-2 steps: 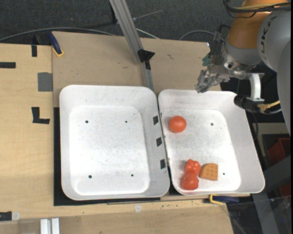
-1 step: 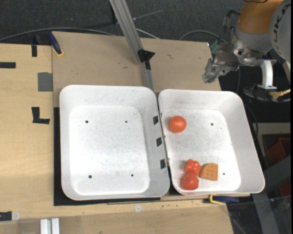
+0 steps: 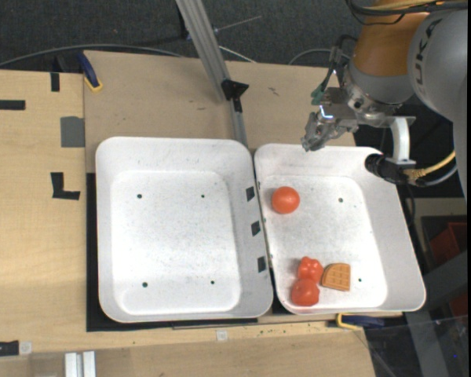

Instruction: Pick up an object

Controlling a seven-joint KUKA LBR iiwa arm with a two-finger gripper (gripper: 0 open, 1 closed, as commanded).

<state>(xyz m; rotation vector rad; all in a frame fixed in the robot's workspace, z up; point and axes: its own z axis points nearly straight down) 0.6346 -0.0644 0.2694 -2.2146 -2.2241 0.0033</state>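
The claw (image 3: pixel 314 141) hangs at the far rim of the right bin (image 3: pixel 377 210), near that bin's far left corner, pointing down and to the left from the wrist. How far apart it stands cannot be told from this angle, because the tip reads as one dark, blurred shape; nothing shows in its grip. Above it the wrist carries a cluster of cables and metal fittings, then the orange band (image 3: pixel 392 38) and the grey arm (image 3: pixel 447 53), which enters from the right side of the camera view. Just below the claw, on the floor of the right bin, lies a round orange-red ball (image 3: pixel 285 200), well apart from the tip and close to the bin's left wall. Further toward the near edge of the same bin sit a red pepper-shaped toy (image 3: pixel 306 283) and, touching or just beside it on the right, a small tan waffle-like piece (image 3: pixel 336 277). The left bin (image 3: pixel 173 226) stands side by side with the right one, their inner rims overlapping slightly, with small black clips along the seam. Both bins rest on a tan surface (image 3: pixel 141 93) marked with bits of black tape. A grey metal pole (image 3: pixel 208 45) slants across the surface from the far edge down to the gap between the bins.
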